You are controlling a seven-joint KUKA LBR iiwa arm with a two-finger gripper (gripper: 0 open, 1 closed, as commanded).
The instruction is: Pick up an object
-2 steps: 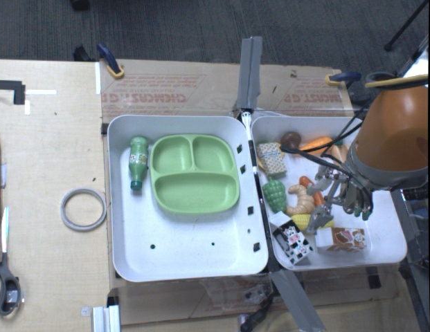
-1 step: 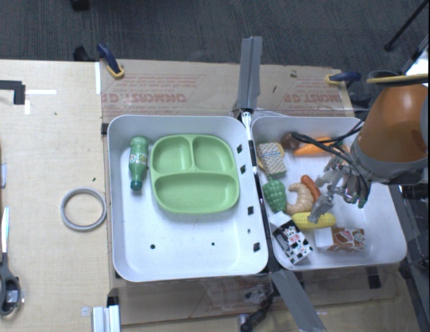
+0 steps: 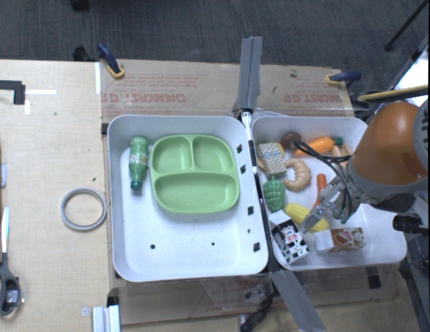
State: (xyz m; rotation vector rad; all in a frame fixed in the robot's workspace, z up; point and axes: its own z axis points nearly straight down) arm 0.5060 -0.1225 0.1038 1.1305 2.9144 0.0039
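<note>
A roll of tape (image 3: 83, 209) lies on the wooden bench (image 3: 41, 158), left of the left bin; scissors (image 3: 5, 282) rest below and left of the tape, at the bench's left edge; a black L-shaped mark (image 3: 12, 88) with a white strip of tape (image 3: 41, 94) beside it sits well above the roll; a flattened cardboard sheet (image 3: 173, 88) lies above and right of it, held by blue-and-yellow clamps (image 3: 111, 61).

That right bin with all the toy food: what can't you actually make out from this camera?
- Gripper: too small and blurred to tell whether it grips anything.
- Right bin, right part: covered by the arm's orange band.
- Carrot: right end behind the cables.
- Small carton: print too small to read.
- Corn cob: partly under the gripper.
</note>
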